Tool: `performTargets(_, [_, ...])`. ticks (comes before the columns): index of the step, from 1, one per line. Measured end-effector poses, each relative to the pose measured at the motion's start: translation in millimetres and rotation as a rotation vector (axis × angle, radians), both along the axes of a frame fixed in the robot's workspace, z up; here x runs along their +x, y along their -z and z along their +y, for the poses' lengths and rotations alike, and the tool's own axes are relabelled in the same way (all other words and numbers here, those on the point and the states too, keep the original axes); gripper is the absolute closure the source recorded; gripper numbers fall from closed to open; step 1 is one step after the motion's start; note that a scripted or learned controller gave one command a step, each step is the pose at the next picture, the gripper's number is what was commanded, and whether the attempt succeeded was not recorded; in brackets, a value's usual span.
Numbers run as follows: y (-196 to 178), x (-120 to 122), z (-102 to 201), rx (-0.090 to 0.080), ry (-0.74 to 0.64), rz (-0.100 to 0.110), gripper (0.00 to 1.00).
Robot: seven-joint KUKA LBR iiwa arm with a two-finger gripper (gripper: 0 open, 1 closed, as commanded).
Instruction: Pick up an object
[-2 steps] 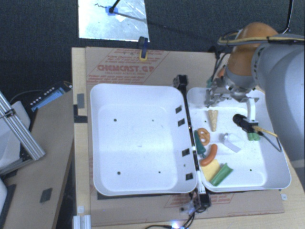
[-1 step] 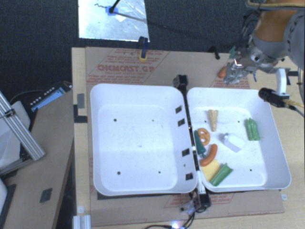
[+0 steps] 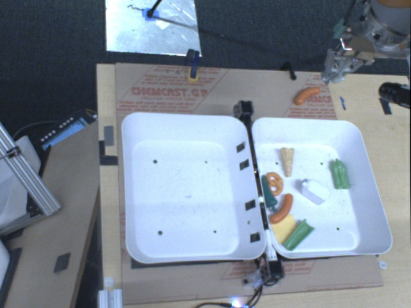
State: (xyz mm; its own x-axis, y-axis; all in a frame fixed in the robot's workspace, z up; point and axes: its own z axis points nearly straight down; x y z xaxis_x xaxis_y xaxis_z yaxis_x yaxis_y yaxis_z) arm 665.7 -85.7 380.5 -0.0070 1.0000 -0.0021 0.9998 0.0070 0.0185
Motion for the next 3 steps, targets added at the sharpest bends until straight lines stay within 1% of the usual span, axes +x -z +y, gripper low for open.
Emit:
performTargets(1, [-166,-57,-2,-0.001,0.001,-0.004,1.00])
performTargets(2, [-154,5,5,0.000,0.000,0.014,1.00])
performTargets(3, [-155,3,16,0.001,0.001,0.015,1.00])
